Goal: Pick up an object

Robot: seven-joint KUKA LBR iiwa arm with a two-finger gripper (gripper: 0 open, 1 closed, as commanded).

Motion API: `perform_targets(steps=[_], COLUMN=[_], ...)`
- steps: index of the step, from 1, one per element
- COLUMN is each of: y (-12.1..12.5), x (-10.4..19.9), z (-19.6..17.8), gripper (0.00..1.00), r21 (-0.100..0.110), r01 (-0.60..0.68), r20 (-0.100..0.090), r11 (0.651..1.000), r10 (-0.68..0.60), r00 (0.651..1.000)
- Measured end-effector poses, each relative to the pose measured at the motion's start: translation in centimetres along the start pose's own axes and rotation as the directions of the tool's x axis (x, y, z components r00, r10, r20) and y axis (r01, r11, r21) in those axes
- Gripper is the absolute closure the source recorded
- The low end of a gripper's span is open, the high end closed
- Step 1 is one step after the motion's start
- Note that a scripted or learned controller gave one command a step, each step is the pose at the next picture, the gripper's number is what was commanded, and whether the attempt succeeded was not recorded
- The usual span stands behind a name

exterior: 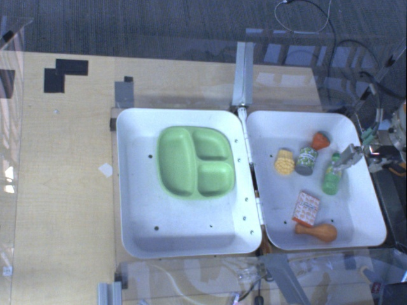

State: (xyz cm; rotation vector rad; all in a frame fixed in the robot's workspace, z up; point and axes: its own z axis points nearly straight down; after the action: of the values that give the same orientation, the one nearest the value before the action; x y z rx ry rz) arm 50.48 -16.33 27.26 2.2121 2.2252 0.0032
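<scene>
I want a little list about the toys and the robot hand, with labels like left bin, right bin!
left bin: green divided tray
right bin: corn cob, grey can, orange-red toy, green bottle, red patterned box, orange-brown drumstick shape
end effector: over the right bin's right side, beside the green bottle's top
holding anything: cannot tell

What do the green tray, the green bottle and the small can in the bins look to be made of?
The green tray looks like matte moulded plastic: even colour, rounded compartments. The green bottle seems translucent glossy plastic, paler at the neck. The small can is too small to judge; its grey top hints at metal or painted toy plastic.
</scene>
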Motion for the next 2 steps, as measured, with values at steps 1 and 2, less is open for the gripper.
perform_targets(steps=[1,2], y=[3.4,-1.3], x=[2.2,4.4], z=[16.3,18.2], gripper=[0.0,0.0], r21=[0.002,-0.014], r01=[-0.05,0.037], r20=[-0.001,0.003], r11=[0.999,0.999], r10=[0.05,-0.037], r00=[0.999,0.999])
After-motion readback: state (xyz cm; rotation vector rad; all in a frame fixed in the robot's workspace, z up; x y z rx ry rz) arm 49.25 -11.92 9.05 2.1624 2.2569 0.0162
